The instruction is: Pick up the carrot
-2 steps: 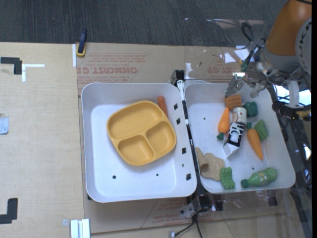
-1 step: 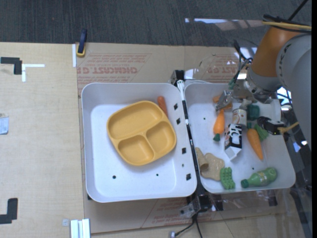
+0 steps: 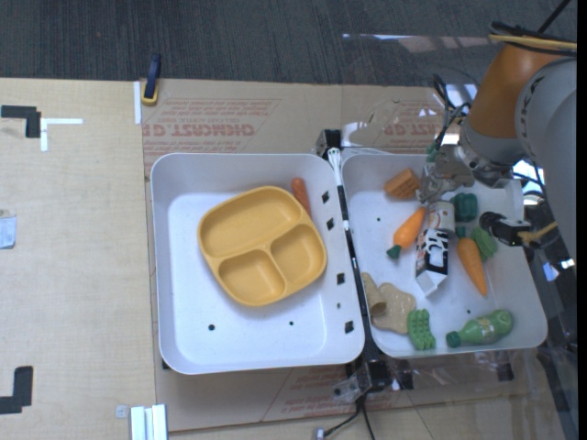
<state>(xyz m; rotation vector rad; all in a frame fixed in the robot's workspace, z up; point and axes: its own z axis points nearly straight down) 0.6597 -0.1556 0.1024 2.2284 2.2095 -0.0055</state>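
Arm (image 3: 527, 90) enters from the right, grey with orange band, wrist angled down over the back of the right bin (image 3: 527, 314). Gripper (image 3: 431, 191) hangs low near the bin's upper middle, just beside an orange ridged piece (image 3: 401, 185) and right above the top end of a carrot (image 3: 406, 230). Finger opening: cannot tell, the tips blur into the clutter below. Nothing visibly clamped between them.

Carrot lies tilted in the right bin, orange end up toward the gripper, green stem end down-left. Whether the gripper touches it is unclear. A second carrot (image 3: 473, 260) lies further right, green top up, point aimed down-right, well clear of the gripper.

Other right-bin items: black-and-white carton (image 3: 433, 255) between the two carrots, dark green piece (image 3: 466, 206) by the wrist, tan flat piece (image 3: 389, 305) at front left, green knobbly toy (image 3: 420, 328) beside it, green bottle (image 3: 481, 327) at front right.

Left bin (image 3: 183, 337) holds a yellow three-compartment plate (image 3: 262, 244), tilted, and a small orange-red sausage-like piece (image 3: 300, 192) touching the plate's back edge. Both bins sit on cardboard (image 3: 211, 122).
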